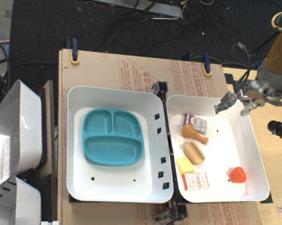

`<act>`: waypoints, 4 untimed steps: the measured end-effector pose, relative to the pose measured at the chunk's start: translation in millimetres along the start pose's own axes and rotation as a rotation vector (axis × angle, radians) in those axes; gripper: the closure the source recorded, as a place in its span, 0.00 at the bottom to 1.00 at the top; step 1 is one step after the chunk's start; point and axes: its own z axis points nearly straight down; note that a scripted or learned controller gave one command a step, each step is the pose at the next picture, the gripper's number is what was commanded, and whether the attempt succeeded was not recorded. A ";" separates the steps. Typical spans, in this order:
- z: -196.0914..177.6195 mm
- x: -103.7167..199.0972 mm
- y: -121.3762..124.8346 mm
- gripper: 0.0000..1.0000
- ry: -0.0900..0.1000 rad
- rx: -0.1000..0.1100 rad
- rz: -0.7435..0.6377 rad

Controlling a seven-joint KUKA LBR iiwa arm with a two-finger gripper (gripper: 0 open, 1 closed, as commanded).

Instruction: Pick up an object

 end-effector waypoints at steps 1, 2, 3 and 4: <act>-7.5 0.4 2.3 0.00 -0.002 -0.012 -0.002; 48.0 10.7 4.4 0.00 -0.001 -0.008 -0.005; 99.8 4.5 12.9 0.00 -0.002 -0.010 -0.001; 151.1 4.8 14.2 0.00 -0.002 -0.013 -0.001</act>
